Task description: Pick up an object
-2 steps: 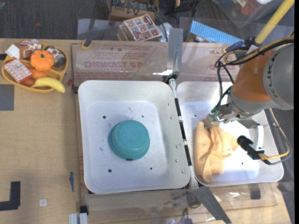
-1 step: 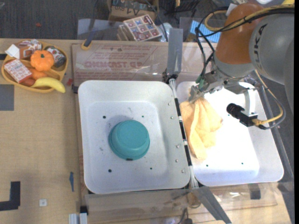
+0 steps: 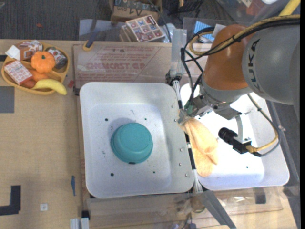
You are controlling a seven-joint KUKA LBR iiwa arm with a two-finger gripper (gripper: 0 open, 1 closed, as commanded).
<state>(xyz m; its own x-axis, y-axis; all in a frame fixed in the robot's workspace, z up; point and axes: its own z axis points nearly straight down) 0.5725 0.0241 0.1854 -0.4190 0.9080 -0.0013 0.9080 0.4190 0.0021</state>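
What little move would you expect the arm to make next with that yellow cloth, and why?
Probably a short lift straight up. The gripper sits at the top end of the yellow cloth, which lies slumped along the right bin by its inner wall. Raising slightly would show whether the cloth comes along.

Setting: we record a robotics lab. Evidence we list: a wooden bench [image 3: 38, 142] bearing two shallow white bins, the left bin [image 3: 95, 99] and the right bin [image 3: 271, 171], side by side; an industrial KUKA arm [image 3: 267, 56], grey with an orange band, entering from 3 o'clock with loose black cabling [image 3: 267, 142]; a yellow dish of toy food [image 3: 33, 70] at 10 o'clock, kept as test props; cardboard boxes and clutter [image 3: 140, 25] on the dark floor at 12 o'clock.
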